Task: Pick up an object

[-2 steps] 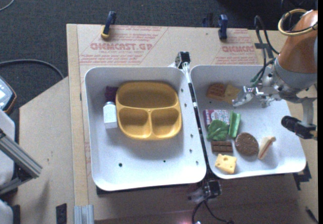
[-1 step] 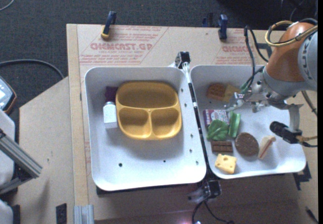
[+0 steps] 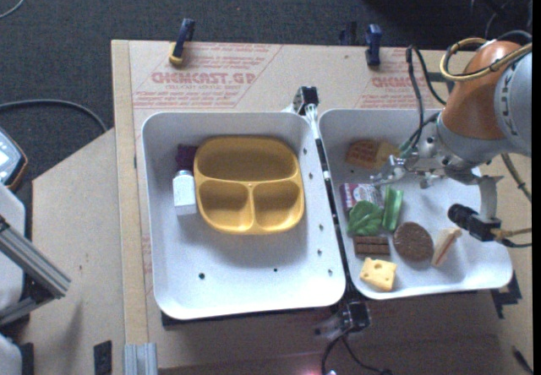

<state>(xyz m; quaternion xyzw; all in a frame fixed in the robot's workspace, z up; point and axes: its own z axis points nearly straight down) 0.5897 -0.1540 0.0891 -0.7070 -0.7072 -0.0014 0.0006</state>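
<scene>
Hovering over the right bin (image 3: 490,276), the gripper (image 3: 397,169) held nothing visible; its finger state was unclear, so picking remained undone.

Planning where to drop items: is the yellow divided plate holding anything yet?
Empty: the yellow divided plate in the left bin shows three bare compartments.

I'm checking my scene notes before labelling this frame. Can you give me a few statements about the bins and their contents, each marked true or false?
1. The yellow divided plate lies in the left bin. True.
2. The cheese wedge sits on the yellow plate. False: it lies in the right bin, near the front edge.
3. A small white bottle stands beside the plate's left side. True.
4. The gripper hangs over the left bin. False: it is over the right bin.
</scene>
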